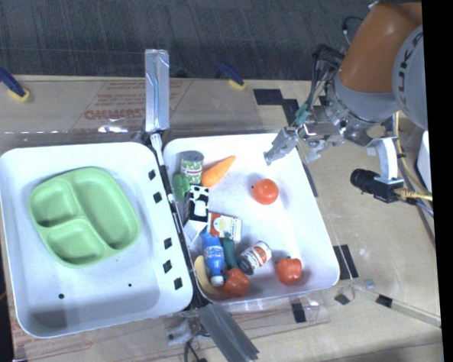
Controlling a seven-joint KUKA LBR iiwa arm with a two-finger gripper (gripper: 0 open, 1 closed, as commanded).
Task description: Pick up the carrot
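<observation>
From my seat I see the carrot [219, 168] lying in the right bin [309, 210], up near its far edge, tilted with its thick end toward the upper right and its tip pointing down-left. Its tip end sits just beside a small can with a green label [191, 169] that stands against the divider between the bins. Below the can is a black-and-white checkered piece [198, 200], close under the carrot's tip. An orange-red ball like a tomato [265, 191] rests near the carrot on its right and lower side, apart from it. Further toward the near edge there is a crowded pile: a small carton [226, 226], a blue bottle [213, 255], a tipped can [255, 256], another red fruit [289, 270] and a banana [204, 279] at the bottom, all well apart from the carrot. The claw [279, 148] hangs over the bin's far right corner, to the right of the carrot and not touching it, with bare white floor between them; I cannot tell from this angle whether it is spread or pressed together, and nothing shows in it. The left bin [27, 296] holds a green divided plate [85, 215]. Both bins sit on the desk [384, 258].
</observation>
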